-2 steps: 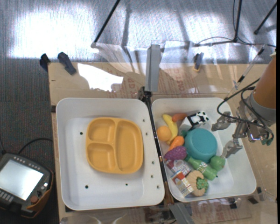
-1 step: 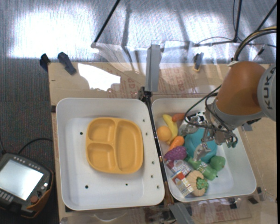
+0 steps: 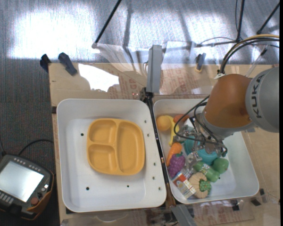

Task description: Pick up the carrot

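The carrot [image 3: 175,149] is a small orange piece with a green tip, lying in the right bin [image 3: 247,168] near its left wall, just above a purple grape bunch [image 3: 177,163]. My gripper [image 3: 194,149] hangs low over the bin's pile of toy food, just right of the carrot. The orange wrist band and cables hide much of it, so the finger spacing is unclear. Nothing visibly sits between the fingers.
The left bin [image 3: 70,173] holds a yellow divided plate [image 3: 116,146]. Around the carrot lie a yellow lemon [image 3: 164,122], a teal piece [image 3: 208,155], green items [image 3: 220,165], a cookie-like piece [image 3: 198,180] and a small carton [image 3: 184,183]. A tablet [image 3: 16,182] sits at lower left.
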You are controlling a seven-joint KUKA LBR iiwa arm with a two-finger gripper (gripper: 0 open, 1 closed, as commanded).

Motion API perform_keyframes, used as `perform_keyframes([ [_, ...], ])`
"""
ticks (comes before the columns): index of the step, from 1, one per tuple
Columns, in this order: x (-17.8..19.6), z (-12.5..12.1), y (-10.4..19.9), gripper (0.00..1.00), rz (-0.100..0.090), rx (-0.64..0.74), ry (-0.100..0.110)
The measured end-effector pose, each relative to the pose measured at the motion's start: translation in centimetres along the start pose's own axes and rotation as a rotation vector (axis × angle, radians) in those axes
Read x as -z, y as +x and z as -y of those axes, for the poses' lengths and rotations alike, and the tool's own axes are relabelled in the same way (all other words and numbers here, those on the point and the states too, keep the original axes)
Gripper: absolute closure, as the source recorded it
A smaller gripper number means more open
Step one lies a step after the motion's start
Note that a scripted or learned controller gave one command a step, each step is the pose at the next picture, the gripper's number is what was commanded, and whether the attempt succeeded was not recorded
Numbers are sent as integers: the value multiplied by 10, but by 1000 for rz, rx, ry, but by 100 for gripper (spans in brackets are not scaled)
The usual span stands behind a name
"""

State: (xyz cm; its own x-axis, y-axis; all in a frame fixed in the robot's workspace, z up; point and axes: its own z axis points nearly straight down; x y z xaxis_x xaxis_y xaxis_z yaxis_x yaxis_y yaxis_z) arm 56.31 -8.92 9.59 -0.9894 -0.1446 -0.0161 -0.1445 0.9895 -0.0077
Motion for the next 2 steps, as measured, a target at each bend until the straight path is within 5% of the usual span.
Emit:
perform_keyframes([
  [1, 1, -8, 35, 0, 5, -268, 2],
  [2, -1, -8, 25, 0, -11, -401, -2],
])
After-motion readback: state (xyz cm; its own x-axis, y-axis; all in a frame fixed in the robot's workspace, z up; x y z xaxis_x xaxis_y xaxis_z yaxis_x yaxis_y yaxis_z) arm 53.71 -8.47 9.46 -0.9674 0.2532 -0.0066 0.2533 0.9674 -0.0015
